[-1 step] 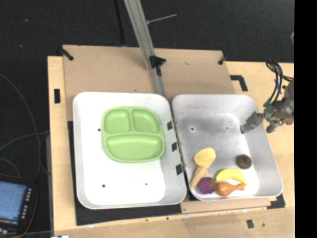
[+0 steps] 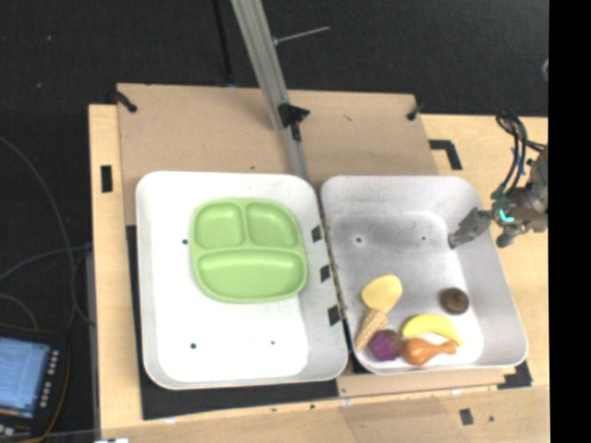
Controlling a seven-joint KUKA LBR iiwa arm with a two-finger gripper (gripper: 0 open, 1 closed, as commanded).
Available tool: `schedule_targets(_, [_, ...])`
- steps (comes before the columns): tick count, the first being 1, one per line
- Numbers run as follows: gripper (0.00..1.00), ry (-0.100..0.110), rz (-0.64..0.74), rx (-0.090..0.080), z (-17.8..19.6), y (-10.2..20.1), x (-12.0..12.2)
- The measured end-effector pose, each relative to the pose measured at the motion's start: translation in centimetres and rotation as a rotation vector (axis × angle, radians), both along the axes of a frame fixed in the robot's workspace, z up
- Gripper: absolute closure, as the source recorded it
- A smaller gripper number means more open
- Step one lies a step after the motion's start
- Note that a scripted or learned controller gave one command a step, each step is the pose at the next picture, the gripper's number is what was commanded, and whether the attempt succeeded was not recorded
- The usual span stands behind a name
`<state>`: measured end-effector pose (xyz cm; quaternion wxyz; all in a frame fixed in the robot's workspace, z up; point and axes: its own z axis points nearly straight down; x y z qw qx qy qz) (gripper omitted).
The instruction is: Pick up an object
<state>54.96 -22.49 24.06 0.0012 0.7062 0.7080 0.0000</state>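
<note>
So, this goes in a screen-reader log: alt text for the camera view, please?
The tool hangs at the right bin's far right edge, with toy food clustered in the near end. A green divided plate lies in the left bin.

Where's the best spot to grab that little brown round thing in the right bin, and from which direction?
Probably straight from above, closing across the middle of the brown round piece. It looks compact and roughly circular, so no side is favoured. It lies apart from the banana and the bin wall, with bare floor around it, leaving room for the tool to descend.
</note>
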Motion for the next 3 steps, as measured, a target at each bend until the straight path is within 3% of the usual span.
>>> schedule_targets(3, [0.00, 0.005, -0.005, 0.001, -14.0, -0.2, 0.6])
